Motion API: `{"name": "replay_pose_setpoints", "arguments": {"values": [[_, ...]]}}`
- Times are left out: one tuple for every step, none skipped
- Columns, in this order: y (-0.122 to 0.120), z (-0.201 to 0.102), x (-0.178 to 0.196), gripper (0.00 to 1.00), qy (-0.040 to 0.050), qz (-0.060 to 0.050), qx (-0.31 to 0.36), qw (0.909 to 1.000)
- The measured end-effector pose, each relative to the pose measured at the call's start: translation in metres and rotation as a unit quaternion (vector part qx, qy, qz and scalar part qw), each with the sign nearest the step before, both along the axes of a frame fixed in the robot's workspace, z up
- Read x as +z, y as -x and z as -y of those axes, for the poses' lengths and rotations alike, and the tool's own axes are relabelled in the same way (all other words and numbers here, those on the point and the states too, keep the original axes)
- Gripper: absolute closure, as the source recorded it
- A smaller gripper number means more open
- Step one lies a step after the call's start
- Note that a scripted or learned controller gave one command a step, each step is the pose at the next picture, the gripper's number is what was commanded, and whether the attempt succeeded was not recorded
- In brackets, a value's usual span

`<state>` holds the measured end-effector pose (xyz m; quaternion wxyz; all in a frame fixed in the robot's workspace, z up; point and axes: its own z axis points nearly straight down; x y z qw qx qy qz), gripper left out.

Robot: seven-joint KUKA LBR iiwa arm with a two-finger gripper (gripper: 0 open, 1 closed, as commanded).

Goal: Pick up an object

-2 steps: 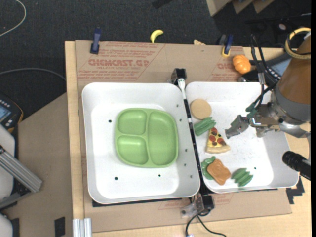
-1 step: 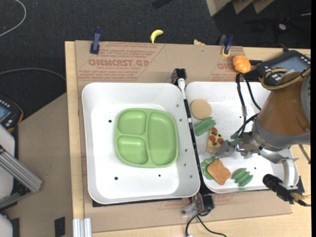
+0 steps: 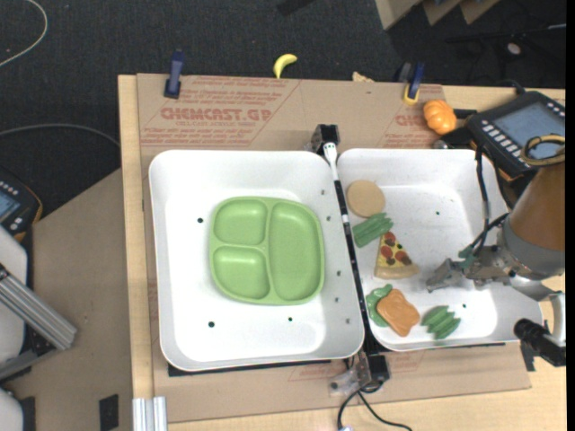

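The right bin (image 3: 422, 164) holds several toy foods. A tan round cookie (image 3: 365, 197) lies at its back left. A green pea pod (image 3: 371, 230) sits just in front of it, and a pizza slice (image 3: 393, 257) lies nearer the middle. At the front are an orange piece with green leaves (image 3: 393, 311) and a small green piece (image 3: 440, 322). My gripper (image 3: 442, 277) hangs low over bare bin floor in the right half of this bin. It is right of the pizza slice and above the small green piece, touching no food.
The left bin (image 3: 171, 241) holds a green divided plate (image 3: 267, 249). On the bench behind the bins lie a small orange fruit (image 3: 439, 116) and a yellow banana (image 3: 284, 63), with a black pendant (image 3: 521, 131) at the back right. Clamps grip the bench's far edge.
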<state>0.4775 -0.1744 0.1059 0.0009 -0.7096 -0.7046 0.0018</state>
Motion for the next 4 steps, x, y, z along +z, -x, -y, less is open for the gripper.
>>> {"name": "replay_pose_setpoints", "arguments": {"values": [[-0.004, 0.054, 0.152, 0.00, 0.0051, 0.011, 0.001, 0.9999], [0.001, 0.030, 0.002, 0.00, -0.0040, -0.005, 0.004, 1.0000], [-0.008, 0.038, 0.172, 0.00, 0.0035, 0.011, 0.005, 0.9999], [0.002, 0.015, 0.003, 0.00, -0.0042, -0.006, 0.004, 1.0000]]}}
